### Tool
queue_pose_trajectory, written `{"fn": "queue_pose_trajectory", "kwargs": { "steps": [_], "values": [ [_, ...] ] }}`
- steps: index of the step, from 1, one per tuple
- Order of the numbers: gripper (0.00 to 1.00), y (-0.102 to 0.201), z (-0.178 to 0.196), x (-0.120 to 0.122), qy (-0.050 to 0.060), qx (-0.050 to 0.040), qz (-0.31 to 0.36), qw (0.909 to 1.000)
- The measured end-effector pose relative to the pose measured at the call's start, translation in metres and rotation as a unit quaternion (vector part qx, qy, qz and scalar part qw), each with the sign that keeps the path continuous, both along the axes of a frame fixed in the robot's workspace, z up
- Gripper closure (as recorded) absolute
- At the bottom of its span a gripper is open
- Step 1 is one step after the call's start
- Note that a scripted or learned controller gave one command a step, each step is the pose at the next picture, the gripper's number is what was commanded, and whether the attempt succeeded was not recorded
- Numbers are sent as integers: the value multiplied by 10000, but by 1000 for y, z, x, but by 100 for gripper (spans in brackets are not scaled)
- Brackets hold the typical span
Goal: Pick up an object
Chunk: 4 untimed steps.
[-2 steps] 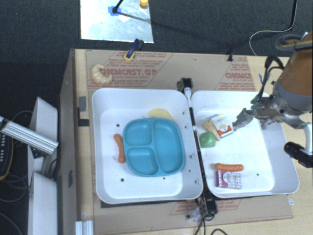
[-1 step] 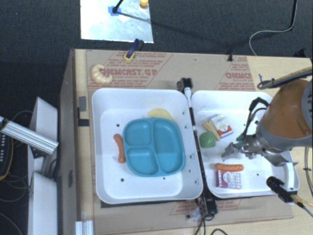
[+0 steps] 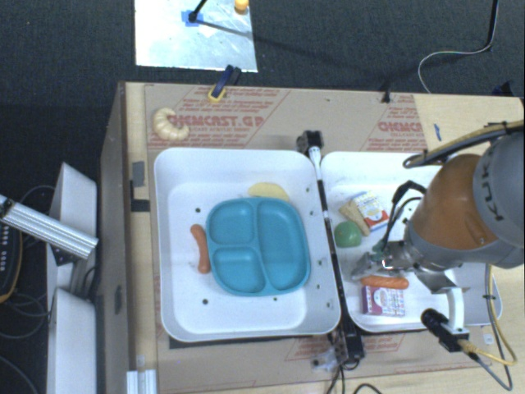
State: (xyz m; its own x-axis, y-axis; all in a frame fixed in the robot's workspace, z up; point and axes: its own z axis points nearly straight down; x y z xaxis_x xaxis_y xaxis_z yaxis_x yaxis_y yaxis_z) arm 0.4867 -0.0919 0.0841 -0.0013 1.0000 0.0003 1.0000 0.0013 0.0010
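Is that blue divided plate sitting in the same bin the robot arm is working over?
No. The blue divided plate lies in the left bin, while the arm reaches over the right bin.

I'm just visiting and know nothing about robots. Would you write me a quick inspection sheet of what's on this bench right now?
Surface: brown bench with left bin and right bin.
Job's things: left bin holds blue divided tray, sausage, yellow piece; right bin holds green ball, carrot, small box, packet.
Clutter: pale curled toy on bench.
Grippers: gripper low above the carrot.
Cables: white cable on floor.
Surroundings: dark carpet, shiny sheet.
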Motion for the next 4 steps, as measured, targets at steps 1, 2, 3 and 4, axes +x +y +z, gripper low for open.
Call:
{"fn": "queue_pose_trajectory", "kwargs": {
  "steps": [1, 2, 3, 4],
  "values": [
    [100, 1, 11, 1, -11, 9, 5, 10000],
    [100, -28, 118, 16, -18, -9, 2, 10000],
    [100, -5, 112, 35, -7, -2, 11, 10000],
    [0, -6, 112, 35, -6, -3, 8, 10000]
  ]
}}
